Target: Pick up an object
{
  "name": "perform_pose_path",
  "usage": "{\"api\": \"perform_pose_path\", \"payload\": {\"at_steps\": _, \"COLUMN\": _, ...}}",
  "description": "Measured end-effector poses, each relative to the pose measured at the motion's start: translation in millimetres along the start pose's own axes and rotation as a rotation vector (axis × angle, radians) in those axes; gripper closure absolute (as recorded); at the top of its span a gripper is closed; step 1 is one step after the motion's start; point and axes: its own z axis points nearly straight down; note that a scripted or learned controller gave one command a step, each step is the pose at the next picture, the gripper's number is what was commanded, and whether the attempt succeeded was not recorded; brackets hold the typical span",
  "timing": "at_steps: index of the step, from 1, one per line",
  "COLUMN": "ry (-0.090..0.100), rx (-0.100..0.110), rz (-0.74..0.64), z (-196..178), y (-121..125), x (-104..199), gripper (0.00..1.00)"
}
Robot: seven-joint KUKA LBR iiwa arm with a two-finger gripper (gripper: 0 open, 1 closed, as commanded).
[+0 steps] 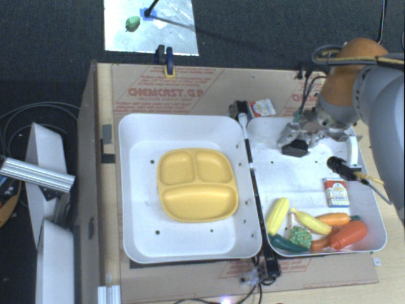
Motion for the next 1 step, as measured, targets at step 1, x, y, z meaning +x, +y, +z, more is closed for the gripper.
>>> {"api": "perform_pose_path", "payload": {"at_steps": 1, "ry": -0.002, "rx": -0.007, "rz": -0.003, "z": -13.3, "y": 2.2, "x": -0.3, "gripper": 1.0}}
